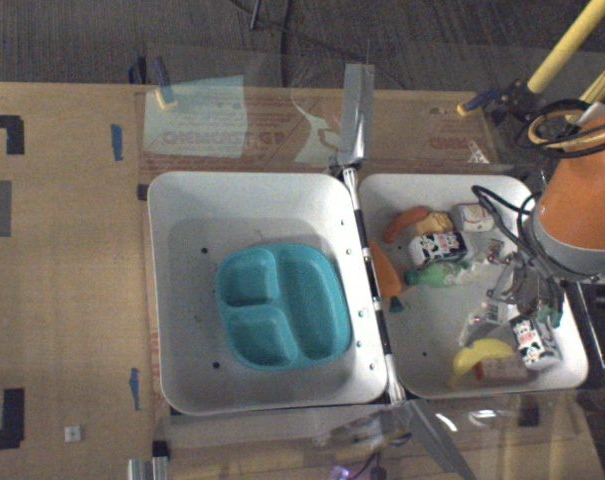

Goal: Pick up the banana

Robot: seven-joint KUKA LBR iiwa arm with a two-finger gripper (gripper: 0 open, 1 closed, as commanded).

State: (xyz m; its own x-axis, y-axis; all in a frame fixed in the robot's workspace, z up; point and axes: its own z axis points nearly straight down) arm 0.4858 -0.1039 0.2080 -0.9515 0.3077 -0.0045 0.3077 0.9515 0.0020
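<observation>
The yellow banana (pixel 480 354) lies near the front edge of the right bin (pixel 427 373), curved, with a pinkish-brown block (pixel 503 370) touching its right end. My gripper (pixel 514 293) hangs over the right part of that bin, above and slightly right of the banana and apart from it. The arm's orange band (pixel 578 206) covers the bin's right rim. A small cow-patterned carton (pixel 528 339) sits just below the gripper, right of the banana.
The right bin also holds an orange carrot (pixel 385 271), a bread-like piece (pixel 414 220), a second cow-patterned carton (pixel 434 247), a green bottle (pixel 434 276) and a small white item (pixel 473 216). A teal divided plate (pixel 280 306) lies in the left bin (pixel 182 218).
</observation>
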